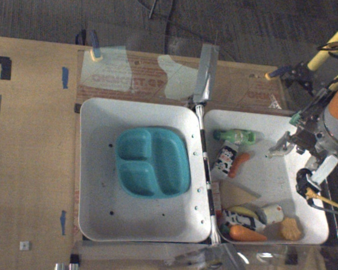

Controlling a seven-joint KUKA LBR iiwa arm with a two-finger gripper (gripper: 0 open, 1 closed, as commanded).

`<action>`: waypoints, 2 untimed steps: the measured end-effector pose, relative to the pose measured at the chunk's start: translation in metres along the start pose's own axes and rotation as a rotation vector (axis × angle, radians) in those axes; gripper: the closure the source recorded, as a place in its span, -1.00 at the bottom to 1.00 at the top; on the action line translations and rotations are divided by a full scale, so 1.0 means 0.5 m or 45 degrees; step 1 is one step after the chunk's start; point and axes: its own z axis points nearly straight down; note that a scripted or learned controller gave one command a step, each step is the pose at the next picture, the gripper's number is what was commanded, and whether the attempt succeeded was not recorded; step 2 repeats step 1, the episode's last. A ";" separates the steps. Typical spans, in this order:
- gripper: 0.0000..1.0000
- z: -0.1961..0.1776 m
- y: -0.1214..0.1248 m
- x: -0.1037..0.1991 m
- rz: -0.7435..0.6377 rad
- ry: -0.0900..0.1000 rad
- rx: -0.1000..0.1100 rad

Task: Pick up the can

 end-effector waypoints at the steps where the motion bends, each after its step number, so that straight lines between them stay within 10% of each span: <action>1: -1.00 0.225 -0.048 -0.107 -0.133 0.000 0.000; 2: -1.00 0.225 -0.048 -0.107 -0.133 0.000 0.000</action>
